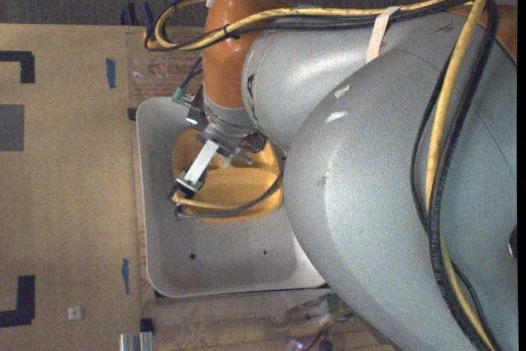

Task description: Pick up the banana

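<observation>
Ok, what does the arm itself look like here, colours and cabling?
The arm is bulky, rounded and smooth grey, with an orange band above the wrist. Yellow cables run along it, held by a pale strap, beside a thin black cable. The gripper is small grey metal.

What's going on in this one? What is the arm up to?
The grey arm reaches in from the right and holds its gripper low inside the white bin. Right under it, on the bin's floor, lies a yellow shape, most likely the banana, partly hidden by the wrist. The view does not show whether the banana is gripped, and it does not look lifted off the floor.
</observation>
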You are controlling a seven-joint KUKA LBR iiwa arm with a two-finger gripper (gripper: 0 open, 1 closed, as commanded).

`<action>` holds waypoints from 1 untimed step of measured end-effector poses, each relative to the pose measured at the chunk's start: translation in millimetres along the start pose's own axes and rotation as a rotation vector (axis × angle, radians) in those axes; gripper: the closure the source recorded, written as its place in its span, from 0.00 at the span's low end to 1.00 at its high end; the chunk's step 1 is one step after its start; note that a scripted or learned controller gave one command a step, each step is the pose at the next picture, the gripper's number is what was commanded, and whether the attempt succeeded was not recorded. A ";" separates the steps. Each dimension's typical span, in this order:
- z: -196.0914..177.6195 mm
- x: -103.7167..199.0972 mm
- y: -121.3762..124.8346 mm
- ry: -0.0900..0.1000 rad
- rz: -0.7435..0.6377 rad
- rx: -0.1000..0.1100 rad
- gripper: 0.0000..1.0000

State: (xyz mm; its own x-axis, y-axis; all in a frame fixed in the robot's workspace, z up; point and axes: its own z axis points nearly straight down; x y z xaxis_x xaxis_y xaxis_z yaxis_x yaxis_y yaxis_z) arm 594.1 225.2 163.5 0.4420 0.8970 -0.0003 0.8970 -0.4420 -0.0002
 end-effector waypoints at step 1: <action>-86.7 32.2 61.4 0.000 0.131 0.000 1.00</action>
State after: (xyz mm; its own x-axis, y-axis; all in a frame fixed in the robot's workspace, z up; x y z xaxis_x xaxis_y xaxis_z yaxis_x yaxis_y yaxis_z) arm 663.5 227.0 250.2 0.5553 0.8317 0.0002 0.8317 -0.5553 -0.0001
